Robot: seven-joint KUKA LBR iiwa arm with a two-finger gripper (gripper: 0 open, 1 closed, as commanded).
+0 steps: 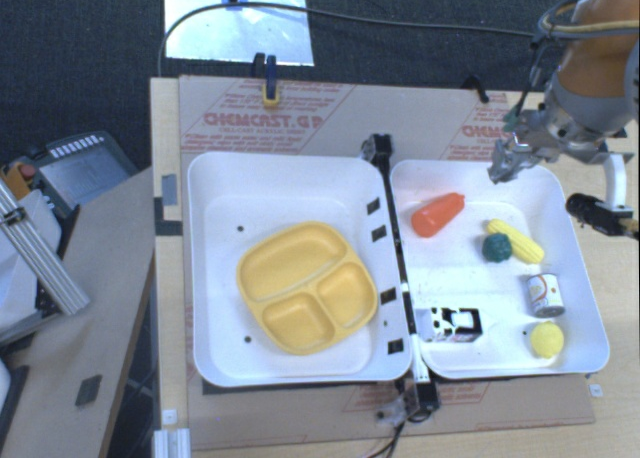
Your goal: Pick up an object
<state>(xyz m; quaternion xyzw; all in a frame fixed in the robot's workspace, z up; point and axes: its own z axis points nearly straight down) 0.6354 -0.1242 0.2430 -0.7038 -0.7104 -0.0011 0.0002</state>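
- Hand (510, 158): hangs above the far rim of the right bin (585, 291), holding nothing; open or closed cannot be told from this angle.
- Nearest candidate: orange carrot (438, 214), lying at a slant on the bin floor, just below and to the left of the hand in the picture, apart from everything else.
- Probably a hollow plastic toy: light, stiff, smooth, tapered, so likely to squirt out if pinched near the thin end.
- Best taken across the thick middle, square to its long axis.
- Also in the right bin: yellow corn cob (518, 242) touching a dark green ball (496, 248), a small can (544, 294) lying tilted, a lemon (546, 339) near the front corner, and a black-and-white piece (456, 323) against the dividing wall.
- Corn and ball look awkward, being pressed together; the round lemon and ball would tend to roll.
- Left bin (215, 196): carries a yellow divided plate (305, 286), broad and flat, hard to pinch.
- Worktop (120, 236): sits beside the bins.
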